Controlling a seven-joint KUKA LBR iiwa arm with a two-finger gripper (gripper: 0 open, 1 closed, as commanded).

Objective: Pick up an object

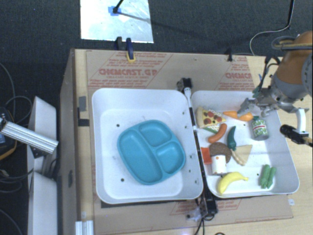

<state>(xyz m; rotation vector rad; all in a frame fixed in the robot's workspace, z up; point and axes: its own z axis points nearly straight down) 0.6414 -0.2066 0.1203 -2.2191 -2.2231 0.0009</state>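
My gripper (254,107) hangs over the far side of the right bin (288,153). It is right above the right end of an orange carrot (235,115), which lies on the bin floor. A small jar with a green label (259,128) stands just in front of the gripper. Near them lie a pizza slice (209,118), an orange sausage (218,132) and a dark green pepper (231,138). Further forward are a brown piece (220,150), a wedge of bread (241,154), a yellow banana (231,180) and green beans (266,176).
The left bin (110,106) holds a blue divided plate (151,151). A white cylinder (218,164) and a red piece (205,154) lie by the divider between the bins. The cardboard bench top (146,70) runs behind both bins.
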